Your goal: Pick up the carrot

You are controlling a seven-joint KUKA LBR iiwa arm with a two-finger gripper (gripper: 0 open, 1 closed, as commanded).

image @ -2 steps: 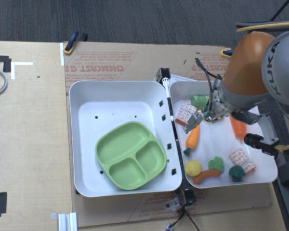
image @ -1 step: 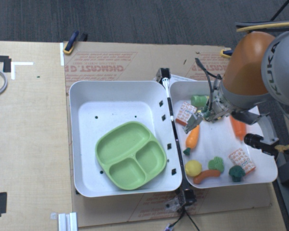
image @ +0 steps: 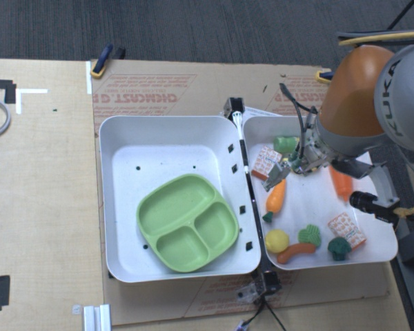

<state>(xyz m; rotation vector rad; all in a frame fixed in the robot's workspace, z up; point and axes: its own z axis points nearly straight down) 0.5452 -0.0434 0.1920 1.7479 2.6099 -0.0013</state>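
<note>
Camera view: carrot (image: 277, 196) beside box (image: 265, 162)

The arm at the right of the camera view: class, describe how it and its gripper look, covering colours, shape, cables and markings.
The arm has a rounded grey casing with a wide orange band above the wrist. Part of the black maker's lettering, KUKA, shows on the grey shell. Thin dark cables loop from the wrist down to the gripper, a small dark metal assembly over the right bin.

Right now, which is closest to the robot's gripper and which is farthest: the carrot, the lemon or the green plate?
From the gripper:
1. Carrot, just below-left of it in the right bin.
2. Lemon, lower down, by that bin's front edge.
3. Green plate, over in the left bin.
</note>
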